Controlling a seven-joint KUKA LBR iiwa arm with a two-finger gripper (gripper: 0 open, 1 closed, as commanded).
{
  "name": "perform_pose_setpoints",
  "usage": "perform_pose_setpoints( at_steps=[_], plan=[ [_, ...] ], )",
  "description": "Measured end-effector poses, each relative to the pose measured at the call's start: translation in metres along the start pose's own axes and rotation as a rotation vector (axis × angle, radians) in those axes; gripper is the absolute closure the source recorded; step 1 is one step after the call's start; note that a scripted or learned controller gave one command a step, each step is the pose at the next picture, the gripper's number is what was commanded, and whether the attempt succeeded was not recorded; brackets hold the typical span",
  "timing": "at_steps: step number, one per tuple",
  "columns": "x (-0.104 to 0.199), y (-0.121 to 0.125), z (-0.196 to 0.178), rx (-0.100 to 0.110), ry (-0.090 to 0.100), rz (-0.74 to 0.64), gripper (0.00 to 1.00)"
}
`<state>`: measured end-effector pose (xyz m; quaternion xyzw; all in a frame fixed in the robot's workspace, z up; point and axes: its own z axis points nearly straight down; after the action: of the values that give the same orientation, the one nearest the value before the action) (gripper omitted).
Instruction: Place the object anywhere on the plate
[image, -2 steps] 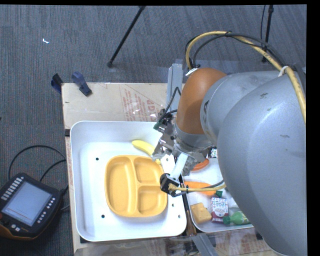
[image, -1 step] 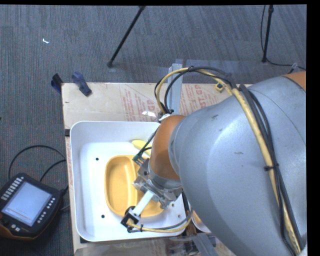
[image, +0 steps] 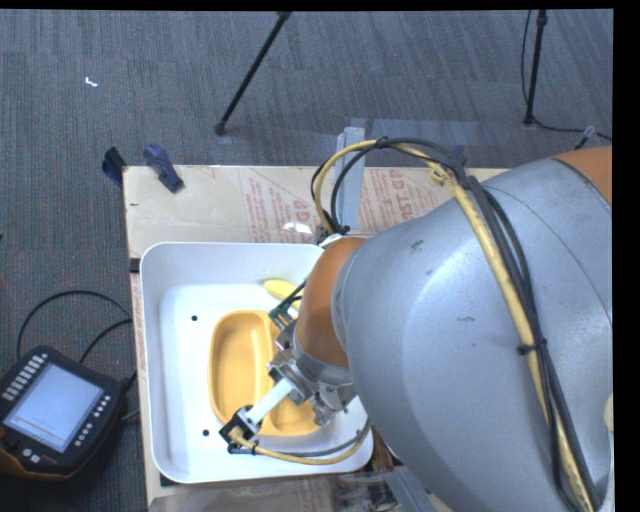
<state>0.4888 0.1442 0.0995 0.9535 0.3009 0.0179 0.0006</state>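
A yellow oval plate lies in the left white bin. A small pale yellow object sits just past the plate's far rim, partly hidden by the arm. My gripper hangs low over the right half of the plate, under the orange wrist band. The big grey arm covers most of the gripper, and whether anything is in its grasp is hidden.
The grey arm fills the right side and hides the right bin. Brown cardboard lies behind the bins. A handheld control pendant rests on the carpet at the left, and stand legs cross the floor at the back.
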Motion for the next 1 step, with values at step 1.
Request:
perform_pose_setpoints(
  at_steps=[1],
  plan=[
    [0.0265, 0.0417, 0.0018, 0.015, -0.013, -0.575, 0.00]
  ],
)
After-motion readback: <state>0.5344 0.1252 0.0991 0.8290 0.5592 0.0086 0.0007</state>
